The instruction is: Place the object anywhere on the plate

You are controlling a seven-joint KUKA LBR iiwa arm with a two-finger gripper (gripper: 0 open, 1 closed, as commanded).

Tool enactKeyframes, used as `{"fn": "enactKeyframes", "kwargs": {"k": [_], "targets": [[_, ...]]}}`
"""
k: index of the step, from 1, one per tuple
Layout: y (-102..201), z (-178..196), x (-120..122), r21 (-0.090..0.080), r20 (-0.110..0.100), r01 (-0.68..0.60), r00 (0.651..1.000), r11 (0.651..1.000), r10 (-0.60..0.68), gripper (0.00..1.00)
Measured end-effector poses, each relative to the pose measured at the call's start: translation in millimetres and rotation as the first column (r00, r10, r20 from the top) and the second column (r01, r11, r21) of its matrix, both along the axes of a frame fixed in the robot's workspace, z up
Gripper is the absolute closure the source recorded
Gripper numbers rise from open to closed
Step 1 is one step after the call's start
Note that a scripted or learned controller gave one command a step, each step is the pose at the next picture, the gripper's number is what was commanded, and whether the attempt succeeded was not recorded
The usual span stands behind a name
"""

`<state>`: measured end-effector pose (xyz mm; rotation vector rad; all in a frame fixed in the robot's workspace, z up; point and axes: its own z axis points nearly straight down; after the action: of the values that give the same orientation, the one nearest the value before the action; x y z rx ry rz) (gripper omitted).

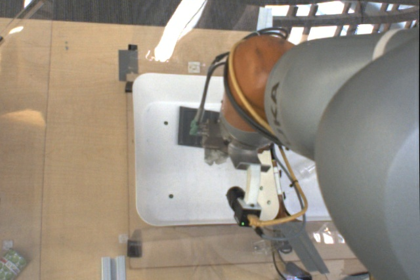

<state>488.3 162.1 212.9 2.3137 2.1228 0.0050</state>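
A dark square plate [188, 125] lies on the floor of the white bin [157, 200], in its upper middle. The arm's orange-banded wrist [252, 85] hangs over the plate's right side and hides that part. Seen from above, my gripper [214, 150] points down at the plate's lower right corner, with a small green part [195, 126] on its side. The wrist and gripper body hide whatever lies right beneath them.
The pale wooden bench [65, 141] stretches out to the left of the bin. Black clamps sit at the bin's top left corner [129, 63] and bottom left corner [134, 246]. The big grey arm [354, 141] covers the right side of the scene.
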Motion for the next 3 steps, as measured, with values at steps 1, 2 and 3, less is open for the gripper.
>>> {"fn": "enactKeyframes", "kwargs": {"k": [1, 2, 3], "targets": [[0, 0, 0, 0.000, 0.000, 0.000, 1.000, 1.000, 0.000, 0.00], [1, 11, 1, 0.001, 0.003, -0.008, 1.000, 1.000, 0.008, 1.00], [1, 10, 1, 0.000, 0.002, -0.008, 1.000, 1.000, 0.008, 0.00]]}}
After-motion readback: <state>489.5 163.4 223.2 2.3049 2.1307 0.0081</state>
